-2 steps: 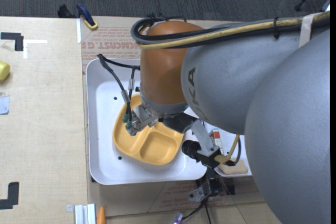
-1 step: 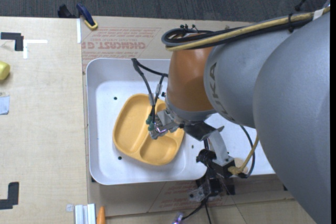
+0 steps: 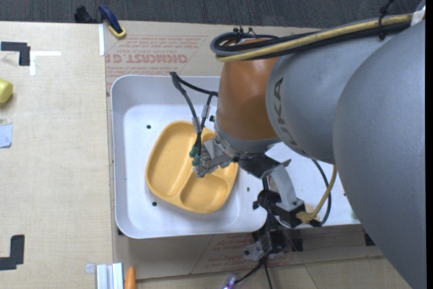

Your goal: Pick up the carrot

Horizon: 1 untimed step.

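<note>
Orange sliver [image 3: 128, 275] (perhaps the carrot; too small to tell) at lower-left edge.

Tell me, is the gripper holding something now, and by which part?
It cannot be told: the arm covers the gripper above the yellow dish in the white bin.

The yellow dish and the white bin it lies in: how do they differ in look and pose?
The yellow dish is rounded and kidney-like; the white bin is rectangular with rounded corners. The dish is yellow and split by a ridge into two compartments; the bin is white with one open floor. The dish lies skewed to the bin's walls, while the bin sits square on the bench. Both are shallow, and the arm covers part of each.
</note>
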Available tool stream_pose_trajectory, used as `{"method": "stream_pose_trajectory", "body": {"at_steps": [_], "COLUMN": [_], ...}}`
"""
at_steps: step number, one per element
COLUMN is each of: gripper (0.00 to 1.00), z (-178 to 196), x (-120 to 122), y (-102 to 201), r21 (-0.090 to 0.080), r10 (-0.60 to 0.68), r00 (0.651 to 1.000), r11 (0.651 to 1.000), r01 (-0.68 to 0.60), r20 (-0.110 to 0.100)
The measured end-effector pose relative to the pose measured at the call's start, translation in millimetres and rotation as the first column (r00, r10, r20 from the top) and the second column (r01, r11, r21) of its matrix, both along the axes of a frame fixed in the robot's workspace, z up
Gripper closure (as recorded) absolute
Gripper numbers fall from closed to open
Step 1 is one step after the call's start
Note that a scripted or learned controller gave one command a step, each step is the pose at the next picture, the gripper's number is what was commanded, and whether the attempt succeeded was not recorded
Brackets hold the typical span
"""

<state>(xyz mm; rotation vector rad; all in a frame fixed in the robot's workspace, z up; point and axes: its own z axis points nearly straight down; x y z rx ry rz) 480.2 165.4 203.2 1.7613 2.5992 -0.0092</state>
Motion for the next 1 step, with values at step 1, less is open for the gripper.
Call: {"method": "stream_pose_trajectory", "body": {"at_steps": [1], "gripper": [1.00], "z": [8.3], "x": [1.5], "y": [-0.7], "r21": [-0.003], "r10": [0.002], "r00": [1.000], "r11": [1.000], "r01": [-0.002], "r20": [0.000]}}
